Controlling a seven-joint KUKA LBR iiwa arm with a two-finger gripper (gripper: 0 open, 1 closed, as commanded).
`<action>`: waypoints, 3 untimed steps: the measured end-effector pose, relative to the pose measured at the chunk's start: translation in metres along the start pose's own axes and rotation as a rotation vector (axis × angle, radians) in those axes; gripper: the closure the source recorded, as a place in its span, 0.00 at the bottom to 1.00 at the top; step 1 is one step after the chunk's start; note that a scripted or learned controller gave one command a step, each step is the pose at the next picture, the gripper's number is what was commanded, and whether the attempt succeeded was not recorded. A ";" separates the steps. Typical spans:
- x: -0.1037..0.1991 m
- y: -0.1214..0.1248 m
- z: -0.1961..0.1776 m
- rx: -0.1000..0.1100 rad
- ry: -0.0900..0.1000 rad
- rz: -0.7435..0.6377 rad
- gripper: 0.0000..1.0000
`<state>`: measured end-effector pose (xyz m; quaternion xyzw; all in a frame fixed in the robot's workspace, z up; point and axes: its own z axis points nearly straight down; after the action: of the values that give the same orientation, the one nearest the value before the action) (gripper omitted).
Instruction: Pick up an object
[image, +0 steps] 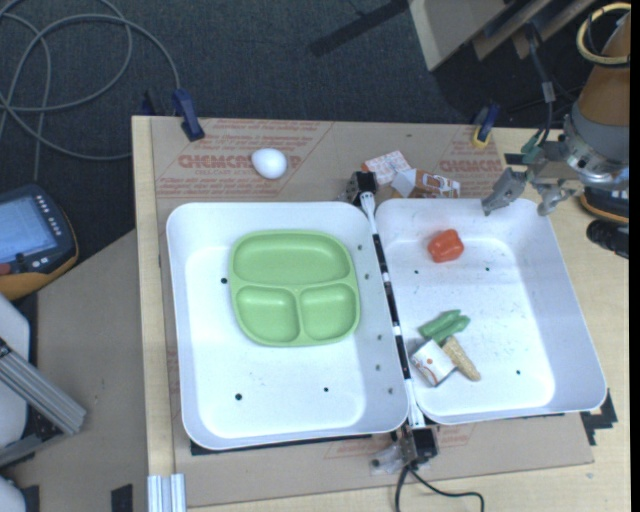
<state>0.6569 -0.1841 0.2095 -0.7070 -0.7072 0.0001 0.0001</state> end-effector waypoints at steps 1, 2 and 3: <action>0.037 0.000 0.113 -0.002 -0.001 -0.001 0.00; 0.091 -0.034 0.125 0.002 0.001 -0.001 0.00; 0.091 -0.033 0.115 -0.001 0.001 0.000 1.00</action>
<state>0.6235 -0.0935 0.0949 -0.7071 -0.7071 -0.0004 0.0001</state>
